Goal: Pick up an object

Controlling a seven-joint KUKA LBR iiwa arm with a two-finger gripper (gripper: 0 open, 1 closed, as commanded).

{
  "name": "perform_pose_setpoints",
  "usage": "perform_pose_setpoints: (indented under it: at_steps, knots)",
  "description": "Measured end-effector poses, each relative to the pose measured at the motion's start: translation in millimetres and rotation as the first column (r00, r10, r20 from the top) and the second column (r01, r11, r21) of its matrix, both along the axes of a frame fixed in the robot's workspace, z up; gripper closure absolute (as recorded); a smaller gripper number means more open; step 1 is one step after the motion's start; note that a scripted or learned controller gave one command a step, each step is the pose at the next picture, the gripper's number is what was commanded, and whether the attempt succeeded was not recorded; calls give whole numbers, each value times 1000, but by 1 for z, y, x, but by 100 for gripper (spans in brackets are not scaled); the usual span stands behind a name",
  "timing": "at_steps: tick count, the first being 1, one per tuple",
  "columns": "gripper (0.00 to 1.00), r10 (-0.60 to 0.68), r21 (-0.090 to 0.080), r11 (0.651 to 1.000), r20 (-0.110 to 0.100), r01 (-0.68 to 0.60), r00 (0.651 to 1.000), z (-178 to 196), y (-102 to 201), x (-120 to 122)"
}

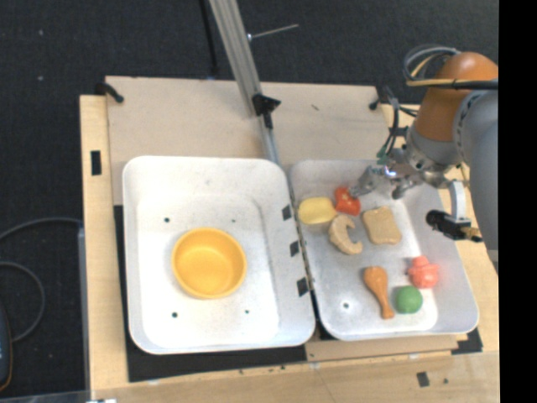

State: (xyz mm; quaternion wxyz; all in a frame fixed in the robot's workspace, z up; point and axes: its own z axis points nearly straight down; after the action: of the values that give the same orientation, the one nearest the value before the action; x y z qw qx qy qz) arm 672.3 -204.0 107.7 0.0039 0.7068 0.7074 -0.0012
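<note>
Where the grey arm reaches in from the right, we record the pincer (pixel 375 180) low over the far part of the right bin (pixel 453 309); whether it is released or clenched we cannot tell. Nearest item: a small red piece (pixel 346 201), just beside the pincer tip on its near-left side, contact unclear. Also in this bin: yellow lump (pixel 316 211), tan curved piece (pixel 345 235), tan slab (pixel 382 226), orange drumstick shape (pixel 378 290), pink-red item (pixel 423 272), green ball (pixel 409 300). Left bin (pixel 151 183): one yellow bowl (pixel 209 263). Both bins rest on the worktop (pixel 185 116).
</note>
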Motion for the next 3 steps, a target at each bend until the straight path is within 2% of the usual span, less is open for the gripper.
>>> perform_pose_setpoints:
  at_steps: [1,2,3]
  knots:
    - [100,2,-2,1000,5,-2,1000,13,0,1]
    - [100,3,7,1000,-1,-3,1000,72,5,5]
    - [100,6,6,1000,3,-6,1000,122,-2,12]
